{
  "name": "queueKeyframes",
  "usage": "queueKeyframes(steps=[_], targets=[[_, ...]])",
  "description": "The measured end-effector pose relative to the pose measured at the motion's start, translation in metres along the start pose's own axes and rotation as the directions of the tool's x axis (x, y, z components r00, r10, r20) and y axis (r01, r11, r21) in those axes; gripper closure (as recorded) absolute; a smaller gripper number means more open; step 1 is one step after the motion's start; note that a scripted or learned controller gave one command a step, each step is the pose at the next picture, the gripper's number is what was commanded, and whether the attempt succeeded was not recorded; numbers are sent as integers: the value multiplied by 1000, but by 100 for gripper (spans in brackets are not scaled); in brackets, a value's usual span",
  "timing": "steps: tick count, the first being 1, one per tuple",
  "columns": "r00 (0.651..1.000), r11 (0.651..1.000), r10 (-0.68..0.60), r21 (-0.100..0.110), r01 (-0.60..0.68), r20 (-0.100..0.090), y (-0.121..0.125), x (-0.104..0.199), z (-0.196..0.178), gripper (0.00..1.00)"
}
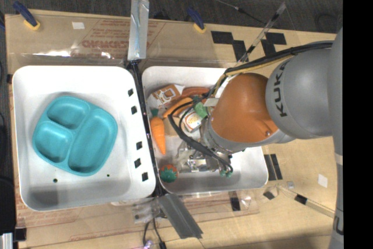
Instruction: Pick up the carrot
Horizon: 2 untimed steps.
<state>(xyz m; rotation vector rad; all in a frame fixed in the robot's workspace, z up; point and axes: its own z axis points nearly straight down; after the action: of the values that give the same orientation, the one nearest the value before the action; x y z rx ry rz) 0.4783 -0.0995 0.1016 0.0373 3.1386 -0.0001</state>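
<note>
The carrot (pixel 158 134) is an orange stick lying along the left wall of the right bin (pixel 256 166). The grey and orange arm (pixel 250 111) covers most of that bin. My gripper (pixel 198 163) hangs low over the bin floor, just right of the carrot and apart from it. Nothing orange shows at its metal parts. A small red and green item (pixel 168 172) sits near the bin's front left corner, below the carrot.
A brown and white packet (pixel 166 94) and an orange-brown item (pixel 195 92) lie at the back of the right bin, partly under the arm. The left bin (pixel 29 143) holds a teal divided plate (pixel 74 134). A divider wall (pixel 141 125) separates the bins.
</note>
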Motion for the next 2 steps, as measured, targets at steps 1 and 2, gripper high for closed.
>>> queueKeyframes(steps=[1, 2], targets=[[990, 990, -138, 0, 138, 3, 51, 1, -93, 100], [944, 944, -329, 0, 329, -1, 11, -58, -80, 100]])
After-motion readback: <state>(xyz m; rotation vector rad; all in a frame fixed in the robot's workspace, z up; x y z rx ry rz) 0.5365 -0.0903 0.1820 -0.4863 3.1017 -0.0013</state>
